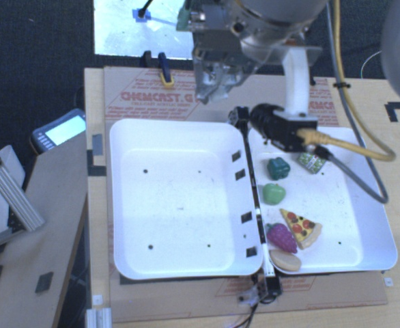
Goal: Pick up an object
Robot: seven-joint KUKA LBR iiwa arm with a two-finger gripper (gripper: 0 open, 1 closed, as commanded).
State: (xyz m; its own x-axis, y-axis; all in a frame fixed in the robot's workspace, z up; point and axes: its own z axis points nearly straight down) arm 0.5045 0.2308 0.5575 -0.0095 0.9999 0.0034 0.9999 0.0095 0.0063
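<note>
Grey gripper [215, 87]: above bins' far edge; finger state cannot be told.
Right bin [364, 224]: green apple [274, 193], pizza slice [301, 228].

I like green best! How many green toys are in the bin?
2, both in the right bin: a dark green toy near the divider and a light green toy just below it. The arm's gear may hide others.

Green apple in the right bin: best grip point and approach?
Come straight down on the green apple and close across its round middle, fingers aligned with the divider. It sits clear of the teal toy above and the purple grapes below, but near the divider.
</note>
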